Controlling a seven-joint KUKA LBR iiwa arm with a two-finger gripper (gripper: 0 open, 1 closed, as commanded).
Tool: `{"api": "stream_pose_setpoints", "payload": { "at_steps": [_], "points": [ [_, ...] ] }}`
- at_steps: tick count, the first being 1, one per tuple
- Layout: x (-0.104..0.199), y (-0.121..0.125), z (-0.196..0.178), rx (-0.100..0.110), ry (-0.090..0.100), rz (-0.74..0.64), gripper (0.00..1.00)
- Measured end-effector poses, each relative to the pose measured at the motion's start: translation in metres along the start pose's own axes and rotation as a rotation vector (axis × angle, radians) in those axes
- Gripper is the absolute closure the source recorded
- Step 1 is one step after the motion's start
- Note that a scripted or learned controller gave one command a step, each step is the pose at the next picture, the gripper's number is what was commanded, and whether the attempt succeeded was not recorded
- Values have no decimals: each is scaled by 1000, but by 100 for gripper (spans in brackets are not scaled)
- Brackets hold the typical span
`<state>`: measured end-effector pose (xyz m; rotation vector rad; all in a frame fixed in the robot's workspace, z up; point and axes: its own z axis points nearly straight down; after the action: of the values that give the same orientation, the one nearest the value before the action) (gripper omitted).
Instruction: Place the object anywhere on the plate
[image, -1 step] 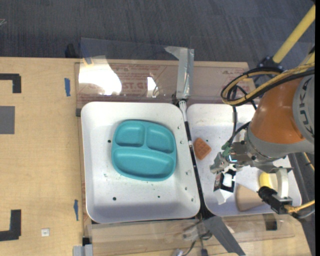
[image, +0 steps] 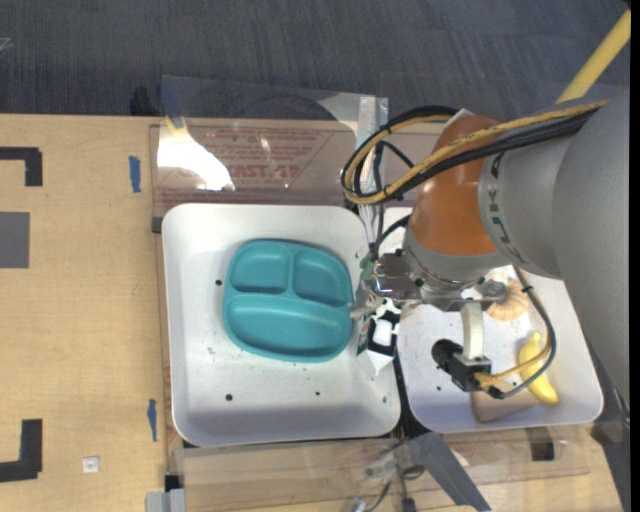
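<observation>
A teal plate (image: 288, 300) with three moulded compartments, one long and two smaller, lies in the left white bin (image: 200, 400). It sits a little toward the bin's 2 o'clock side, its right edge close to the wall shared with the neighbouring bin. Nothing rests on the plate.

The right white bin (image: 430, 395) holds the loose items. A yellow banana-shaped object (image: 538, 372) lies at about 4 o'clock in that bin, beside a tan piece (image: 492, 407) at the bin's lower edge. A pale, peach-coloured round object (image: 510, 303) sits toward 2 o'clock, partly hidden by the arm.

The grey arm (image: 560, 170), with its orange band (image: 455, 205), reaches in from 3 o'clock and hangs above the boundary between the two bins. The gripper (image: 375, 320) points down just at the plate's right rim, over the dividing wall; whether it is apart or together cannot be made out, and no object can be seen in it.

Both bins rest on a brown cardboard-covered worktop (image: 80, 300) marked with black corner marks and blue tape.
</observation>
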<state>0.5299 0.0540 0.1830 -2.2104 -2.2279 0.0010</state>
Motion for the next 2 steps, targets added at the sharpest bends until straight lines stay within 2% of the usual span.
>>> {"api": "stream_pose_setpoints", "payload": {
  "at_steps": [1, 2],
  "points": [
    [17, 24, 25, -13, -13, 23, 100],
    [25, 28, 25, -1, -30, 39, 100]
  ]
}}
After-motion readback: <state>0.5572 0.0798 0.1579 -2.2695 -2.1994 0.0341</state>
